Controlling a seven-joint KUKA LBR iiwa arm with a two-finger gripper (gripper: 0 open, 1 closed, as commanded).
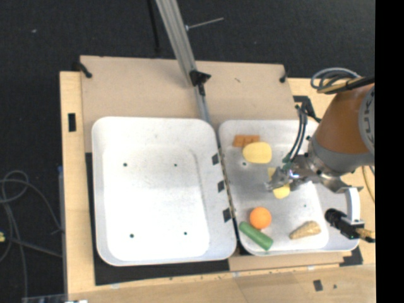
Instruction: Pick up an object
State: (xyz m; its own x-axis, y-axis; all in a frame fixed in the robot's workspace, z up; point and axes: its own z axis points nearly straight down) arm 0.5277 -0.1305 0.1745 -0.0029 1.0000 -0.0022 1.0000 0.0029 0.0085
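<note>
The arm's jaws [279, 183] hang low over the right bin [235, 169] of 2 on the table [158, 84]; whether they are spread or closed cannot be told. A small yellow piece [281, 192] sits directly at their tips. A pale yellow fruit [257, 152] lies just above-left of them, an orange ball [260, 218] and green stick [255, 235] below-left, a tan wedge [305, 230] below-right.

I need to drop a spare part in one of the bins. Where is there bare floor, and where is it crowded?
The left bin offers open floor from wall to wall. The right bin is crowded: yellow piece, orange ball, green stick, tan wedge and the pincer. One small patch lies between ball, wedge and pincer.
</note>
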